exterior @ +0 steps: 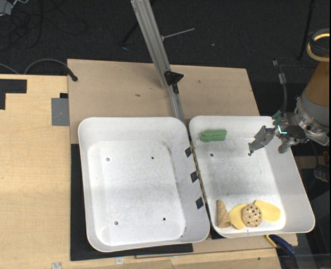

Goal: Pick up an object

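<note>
The gripper (pixel 270 140) hangs over the far right side of the right bin (pixel 300 206), its two fingers spread apart with nothing between them. The green block (pixel 213 135) lies to its left (near the bin's far wall), well apart from the fingers.

We see a slanted aluminium rail (pixel 154 43) rising behind the tan desk (pixel 126 88), and black cables (pixel 19 66) on the dark floor (pixel 238 27).
</note>
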